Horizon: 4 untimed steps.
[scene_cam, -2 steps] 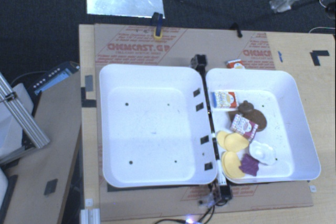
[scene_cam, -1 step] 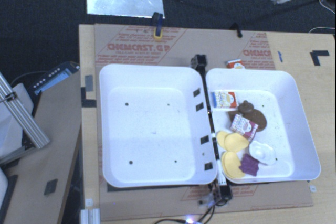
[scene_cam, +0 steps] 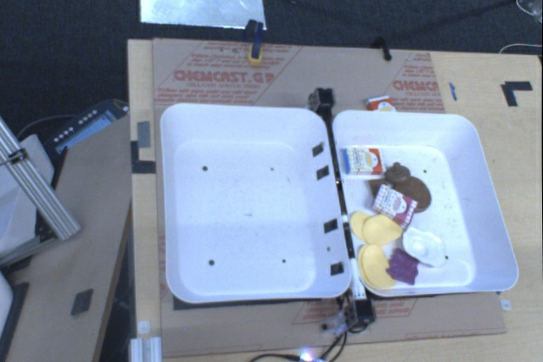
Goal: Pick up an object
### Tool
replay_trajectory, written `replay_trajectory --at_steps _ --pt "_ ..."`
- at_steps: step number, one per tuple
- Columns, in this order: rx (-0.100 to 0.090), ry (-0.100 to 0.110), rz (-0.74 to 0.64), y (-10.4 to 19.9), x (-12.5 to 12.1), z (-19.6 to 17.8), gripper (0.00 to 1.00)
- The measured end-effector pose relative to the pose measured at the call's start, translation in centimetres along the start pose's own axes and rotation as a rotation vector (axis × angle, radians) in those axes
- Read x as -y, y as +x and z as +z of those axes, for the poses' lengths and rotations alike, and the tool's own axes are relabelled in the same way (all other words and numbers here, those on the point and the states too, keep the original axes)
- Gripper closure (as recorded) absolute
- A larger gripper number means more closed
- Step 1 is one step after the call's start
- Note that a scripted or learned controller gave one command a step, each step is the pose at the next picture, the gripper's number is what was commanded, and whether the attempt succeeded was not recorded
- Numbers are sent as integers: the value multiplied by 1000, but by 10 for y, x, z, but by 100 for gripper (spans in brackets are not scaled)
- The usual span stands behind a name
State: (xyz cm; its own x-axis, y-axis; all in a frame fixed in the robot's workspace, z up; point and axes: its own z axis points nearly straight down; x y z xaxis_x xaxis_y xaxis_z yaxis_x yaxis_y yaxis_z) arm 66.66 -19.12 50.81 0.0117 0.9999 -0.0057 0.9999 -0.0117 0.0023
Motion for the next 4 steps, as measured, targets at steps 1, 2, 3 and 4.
replay_trajectory --at_steps 1,2,3,4 --pt "-3 -3 -15 7 -2 -29 100" --pt "-10 11 -21 64 -1 84 100" --pt "-6 -13 -24 141 0 -36 100" --pt "-3 -2 -8 66 -1 -28 100"
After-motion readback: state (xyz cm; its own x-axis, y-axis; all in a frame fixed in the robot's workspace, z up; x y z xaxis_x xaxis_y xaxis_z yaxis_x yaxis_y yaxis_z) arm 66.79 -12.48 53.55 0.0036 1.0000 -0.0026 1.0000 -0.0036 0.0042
